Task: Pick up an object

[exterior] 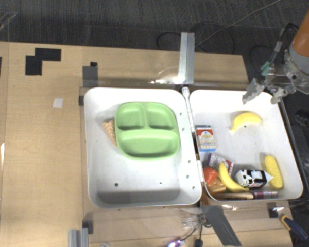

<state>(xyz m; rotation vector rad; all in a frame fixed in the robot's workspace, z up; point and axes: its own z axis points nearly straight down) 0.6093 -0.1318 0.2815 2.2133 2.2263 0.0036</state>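
- In your left bin (92,138), a green divided tray (146,129) lies flat.
- In your right bin (288,138), a yellow banana piece (246,120) sits near the far wall.
- Your gripper (262,90) hovers above the far rim, fingers spread, holding nothing.

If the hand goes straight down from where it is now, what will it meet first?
Probably the bare floor of the right bin, near its far edge. The hand hangs up-right of the small banana; depth is unclear.

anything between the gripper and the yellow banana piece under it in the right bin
In the camera view, nothing: bare white bin floor separates the gripper from the banana piece.
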